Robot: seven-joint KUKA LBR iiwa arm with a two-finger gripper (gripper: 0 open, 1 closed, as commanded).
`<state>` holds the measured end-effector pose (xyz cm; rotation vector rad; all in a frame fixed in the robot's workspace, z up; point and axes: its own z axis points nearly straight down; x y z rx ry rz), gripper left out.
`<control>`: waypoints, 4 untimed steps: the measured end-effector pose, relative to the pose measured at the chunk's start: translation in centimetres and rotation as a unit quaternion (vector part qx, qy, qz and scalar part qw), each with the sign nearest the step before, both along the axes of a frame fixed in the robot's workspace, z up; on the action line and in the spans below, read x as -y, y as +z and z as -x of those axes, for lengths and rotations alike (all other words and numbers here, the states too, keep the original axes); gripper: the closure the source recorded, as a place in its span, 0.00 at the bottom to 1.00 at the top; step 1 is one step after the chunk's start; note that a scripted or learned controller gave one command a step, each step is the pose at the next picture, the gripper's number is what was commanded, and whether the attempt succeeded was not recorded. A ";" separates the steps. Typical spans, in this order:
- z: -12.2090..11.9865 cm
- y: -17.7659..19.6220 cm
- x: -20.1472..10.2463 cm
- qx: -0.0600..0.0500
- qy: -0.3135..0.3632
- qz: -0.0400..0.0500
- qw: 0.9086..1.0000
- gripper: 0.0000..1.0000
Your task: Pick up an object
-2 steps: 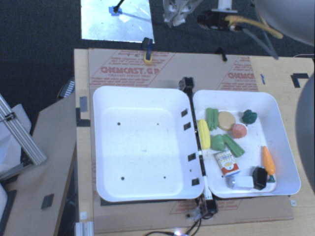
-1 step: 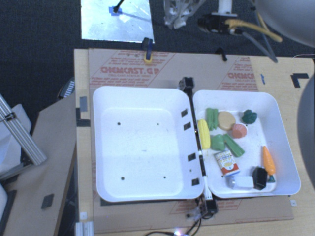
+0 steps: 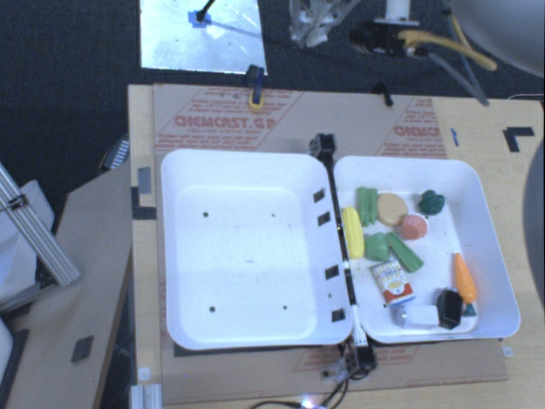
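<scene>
The right bin [image 3: 490, 228] holds several small toy foods: a yellow corn cob [image 3: 352, 233] by its left wall, green pieces [image 3: 367, 204], a tan disc [image 3: 392, 209], a pink-red piece [image 3: 414, 226], a dark green piece [image 3: 432, 201] and an orange carrot [image 3: 463, 278]. A small printed carton [image 3: 392, 281], a black object [image 3: 449, 308] and a white block [image 3: 417, 316] lie near the front. My gripper [image 3: 317, 25] hangs high beyond the bench's far edge, well away from both bins, open with nothing between its fingers.
The left bin [image 3: 243, 245] sits beside the right one, joined by a black clipped divider [image 3: 334, 228]. A shiny metal plate [image 3: 203, 22] lies on the floor at the back. A yellow and blue clamp [image 3: 255, 88] stands at the bench's far edge.
</scene>
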<state>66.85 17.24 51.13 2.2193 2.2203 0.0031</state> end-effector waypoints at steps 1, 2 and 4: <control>0.0 0.5 0.7 0.000 -0.001 0.000 1.000 1.00; 0.1 -10.4 -4.1 -0.005 0.003 0.000 1.000 1.00; 3.0 -7.7 -6.1 -0.005 0.000 0.001 1.000 1.00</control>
